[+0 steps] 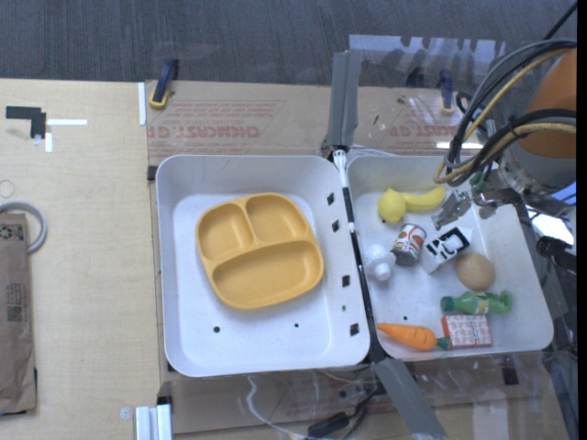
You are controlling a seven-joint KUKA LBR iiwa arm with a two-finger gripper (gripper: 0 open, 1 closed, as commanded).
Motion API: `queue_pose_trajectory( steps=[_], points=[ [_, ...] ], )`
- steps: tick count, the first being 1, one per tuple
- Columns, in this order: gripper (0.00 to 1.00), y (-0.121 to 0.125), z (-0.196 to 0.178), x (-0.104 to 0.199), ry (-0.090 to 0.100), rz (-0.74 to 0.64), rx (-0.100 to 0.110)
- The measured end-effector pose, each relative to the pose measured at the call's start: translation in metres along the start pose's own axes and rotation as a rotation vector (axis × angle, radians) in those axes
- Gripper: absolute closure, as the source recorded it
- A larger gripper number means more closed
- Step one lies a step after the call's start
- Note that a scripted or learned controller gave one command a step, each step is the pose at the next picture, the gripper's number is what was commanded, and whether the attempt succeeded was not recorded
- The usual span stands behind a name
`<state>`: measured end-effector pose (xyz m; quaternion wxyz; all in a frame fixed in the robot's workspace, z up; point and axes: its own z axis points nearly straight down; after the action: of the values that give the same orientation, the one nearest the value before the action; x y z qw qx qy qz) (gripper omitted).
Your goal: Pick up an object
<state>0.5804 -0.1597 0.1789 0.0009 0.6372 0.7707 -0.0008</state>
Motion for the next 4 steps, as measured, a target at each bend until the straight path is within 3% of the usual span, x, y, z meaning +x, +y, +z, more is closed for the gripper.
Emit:
queue_pose_trajectory(
  steps=[1, 2, 3, 4],
  points=[
    [0.00, -0.022, 0.023, 0.021, 0.002, -0.004, 0.003],
    [0.00, 0.000, 0.070, 0.057, -0.013, 0.285, -0.039],
    [0.00, -0.022, 0.002, 0.009, 0.000, 0.113, 0.001],
    [0.00, 0.003, 0.064, 0.009, -0.004, 0.148, -0.021]
  ],
)
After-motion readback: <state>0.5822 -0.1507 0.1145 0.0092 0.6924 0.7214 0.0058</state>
